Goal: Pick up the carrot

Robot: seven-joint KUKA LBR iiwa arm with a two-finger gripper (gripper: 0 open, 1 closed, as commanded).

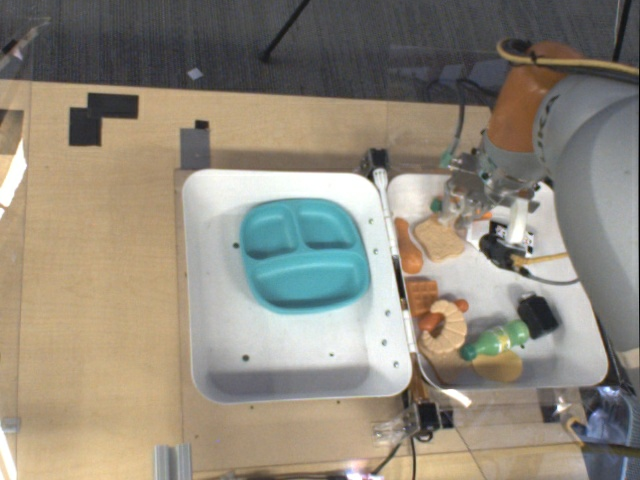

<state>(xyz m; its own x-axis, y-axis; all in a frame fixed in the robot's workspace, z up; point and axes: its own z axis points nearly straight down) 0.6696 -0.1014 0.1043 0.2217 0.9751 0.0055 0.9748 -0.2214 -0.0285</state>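
1. I see the arm (560, 128) reaching over the right bin (570, 368); the left bin (210, 368) holds a teal tray (300, 253).
2. Gripper (470, 200) hangs above a bread slice (440, 238); grip state, I cannot tell.
3. Carrot (407, 245) lies along the right bin's left wall, beside the bread.

The orange carrot (407, 246) lies lengthwise along the right bin's (590, 363) left wall.

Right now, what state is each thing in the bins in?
carrot: lying flat along the right bin's left wall, not gripped.
teal divided plate: right way up in the left bin.
bread slice: flat, beside the carrot.
green bottle: on its side.
gripper: above the bread slice.
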